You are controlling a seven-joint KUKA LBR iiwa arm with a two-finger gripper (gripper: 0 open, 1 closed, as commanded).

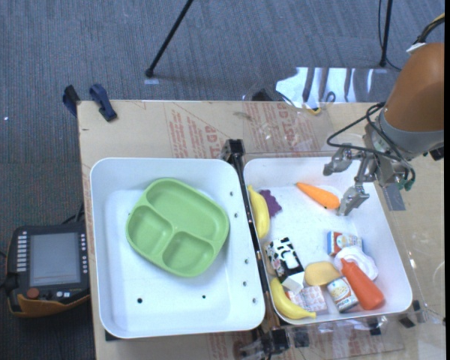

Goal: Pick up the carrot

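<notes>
While the pincer hangs open, the carrot lies just left.

Illumination is even and moderately bright, with slight overall softness, faint shadows inside the right bin, and strong glare on the foil sheet behind it.

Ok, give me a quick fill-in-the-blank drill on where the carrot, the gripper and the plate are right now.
1. The carrot lies in the ____ bin of the camera view.
2. The green divided plate has ____ compartments.
3. The gripper hovers open, its fingers spread wide to the ____ of the carrot in this view.

Missing words: right; three; right
</notes>
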